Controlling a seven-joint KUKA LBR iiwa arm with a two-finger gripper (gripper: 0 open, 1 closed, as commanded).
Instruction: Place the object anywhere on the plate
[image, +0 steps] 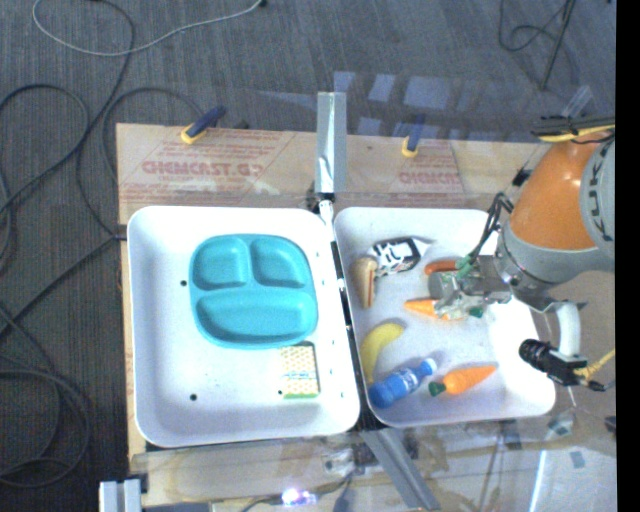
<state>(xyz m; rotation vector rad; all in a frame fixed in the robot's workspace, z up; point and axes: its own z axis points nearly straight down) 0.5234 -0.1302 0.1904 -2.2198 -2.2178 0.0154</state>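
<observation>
The gripper (458, 297) hung low over a small carrot (424, 307) in the right bin (520, 395), well apart from the plate (254, 290), so a crowded grab risked slipping.

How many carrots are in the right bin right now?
2 for sure. One carrot lies near the front edge, beside the blue bottle. Another carrot lies mid-bin at the gripper. An orange piece behind the gripper may be a third; it is partly hidden.
</observation>
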